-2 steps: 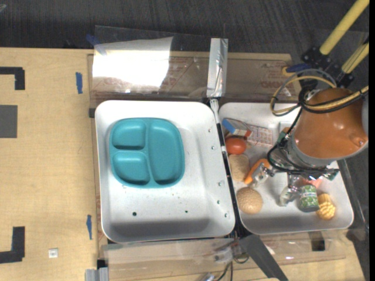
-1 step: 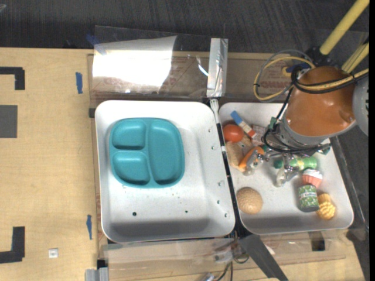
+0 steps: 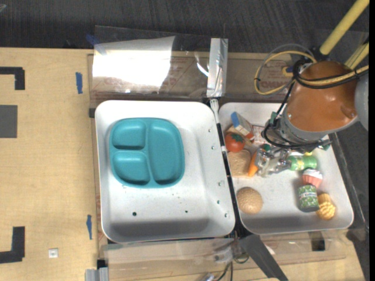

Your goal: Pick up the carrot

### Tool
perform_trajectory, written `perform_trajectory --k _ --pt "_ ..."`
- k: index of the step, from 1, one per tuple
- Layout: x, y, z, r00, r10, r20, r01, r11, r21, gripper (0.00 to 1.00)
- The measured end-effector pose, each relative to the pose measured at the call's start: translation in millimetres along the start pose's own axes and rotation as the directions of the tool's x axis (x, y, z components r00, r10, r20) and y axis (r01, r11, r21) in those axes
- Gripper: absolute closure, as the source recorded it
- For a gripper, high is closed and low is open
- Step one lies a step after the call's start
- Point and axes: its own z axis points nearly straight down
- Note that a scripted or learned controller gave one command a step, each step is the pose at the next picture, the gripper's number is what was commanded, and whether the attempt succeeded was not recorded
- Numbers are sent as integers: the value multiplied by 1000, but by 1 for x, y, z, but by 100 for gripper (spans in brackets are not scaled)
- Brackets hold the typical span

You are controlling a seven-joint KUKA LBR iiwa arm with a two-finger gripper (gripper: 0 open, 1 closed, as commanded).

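carrot (image 3: 252,169) partly hidden under gripper (image 3: 268,164), arm (image 3: 319,101) cut off right

Dark carpeted floor (image 3: 176,4) lies beyond a light wooden bench (image 3: 41,157) marked with black tape (image 3: 14,78).

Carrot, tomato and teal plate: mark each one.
carrot (image 3: 252,169), camera view, on its orange body.
tomato (image 3: 235,142), camera view, on its red top.
teal plate (image 3: 146,151), camera view, on the ridge between compartments.

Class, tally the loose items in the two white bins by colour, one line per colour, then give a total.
Teal, the three-compartment plastic plate: 1
Red, the tomato: 1
Orange, the small carrot: 1
Tan, the round bread roll: 1
Green, the pink-lidded jar: 1
Yellow, the lumpy toy: 1
Total: 6
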Motion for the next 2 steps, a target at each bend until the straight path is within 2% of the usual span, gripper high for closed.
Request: perform_trajectory --k 1,2 --pt "-29 39 -85 983 181 -10 -181 983 -5 100" --pt "-27 106 -83 992 -126 -11 126 992 -18 100"
